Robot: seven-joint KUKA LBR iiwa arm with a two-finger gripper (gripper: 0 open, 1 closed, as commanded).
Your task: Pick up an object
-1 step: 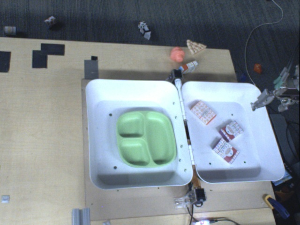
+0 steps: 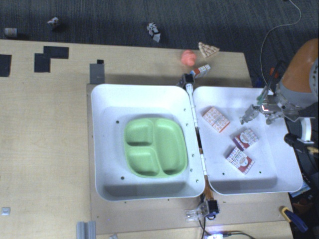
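Note:
Three small red-and-white packets lie in the right bin (image 2: pixel 279 180): a paler one (image 2: pixel 216 119) at the upper left, one (image 2: pixel 245 139) in the middle, and one (image 2: pixel 239 160) just below it. My gripper (image 2: pixel 256 113) hangs over the right bin's upper right part, above and to the right of the middle packet. Its fingers spread apart with nothing between them. The grey arm with its orange band (image 2: pixel 301 68) comes in from the right edge.
The left bin (image 2: pixel 107 133) holds a green divided tray (image 2: pixel 155 146). Behind the bins on the bench lie a pink ball (image 2: pixel 188 58), a wedge-shaped piece (image 2: pixel 208 49) and a small tube (image 2: pixel 200 71). A divider ridge (image 2: pixel 196 128) separates the bins.

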